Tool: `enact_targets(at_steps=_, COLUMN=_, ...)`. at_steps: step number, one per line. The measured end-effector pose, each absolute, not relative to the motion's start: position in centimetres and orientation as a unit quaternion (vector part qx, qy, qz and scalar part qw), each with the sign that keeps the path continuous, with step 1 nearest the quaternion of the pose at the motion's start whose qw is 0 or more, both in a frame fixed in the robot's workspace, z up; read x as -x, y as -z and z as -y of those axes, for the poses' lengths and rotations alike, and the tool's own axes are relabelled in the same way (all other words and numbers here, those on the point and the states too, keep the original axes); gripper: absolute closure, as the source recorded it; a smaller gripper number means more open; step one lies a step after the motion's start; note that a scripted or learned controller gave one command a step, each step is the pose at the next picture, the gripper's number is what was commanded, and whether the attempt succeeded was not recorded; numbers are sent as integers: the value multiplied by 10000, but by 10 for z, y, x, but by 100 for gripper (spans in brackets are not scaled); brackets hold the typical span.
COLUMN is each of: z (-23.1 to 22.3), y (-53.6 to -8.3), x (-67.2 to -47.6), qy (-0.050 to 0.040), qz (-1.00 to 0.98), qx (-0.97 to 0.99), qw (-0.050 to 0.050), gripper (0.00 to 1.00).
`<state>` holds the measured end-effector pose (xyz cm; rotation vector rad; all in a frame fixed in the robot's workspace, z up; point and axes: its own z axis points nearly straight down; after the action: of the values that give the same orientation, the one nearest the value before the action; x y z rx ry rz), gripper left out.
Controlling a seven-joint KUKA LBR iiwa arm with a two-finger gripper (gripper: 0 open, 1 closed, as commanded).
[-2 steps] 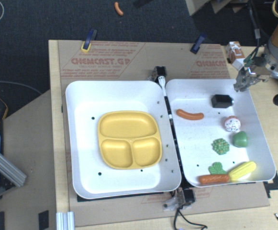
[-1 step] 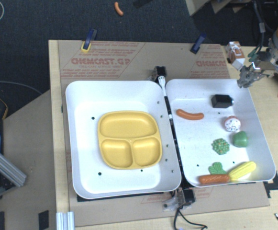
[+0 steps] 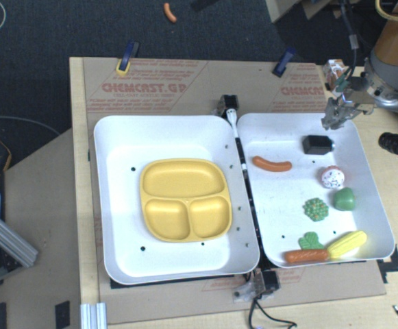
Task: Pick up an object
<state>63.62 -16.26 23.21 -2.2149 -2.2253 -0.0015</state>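
The right bin [image 3: 363, 149] holds several toy foods: an orange sausage [image 3: 272, 164], a black block [image 3: 317, 144], a white speckled ball [image 3: 333, 177], a green pepper [image 3: 344, 199], a broccoli floret [image 3: 315, 209], a green leafy piece [image 3: 310, 240], a yellow corn cob [image 3: 347, 244] and an orange carrot [image 3: 306, 256]. My gripper [image 3: 333, 117] hangs over the bin's far edge, just beyond the black block and a little to its right. Nothing shows in its grasp.
The left bin [image 3: 116, 149] holds a yellow divided plate [image 3: 184, 199]. Clamps [image 3: 125, 58] pin the cardboard sheet at the back. The arm's orange band [image 3: 394, 43] shows at the upper right. A black clip [image 3: 229, 105] sits between the bins.
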Motion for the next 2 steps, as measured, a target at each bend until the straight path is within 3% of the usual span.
enact_targets(at_steps=2, z=47, y=-213, x=-633, qy=2, qz=7093, qx=7049, qw=21, gripper=100)
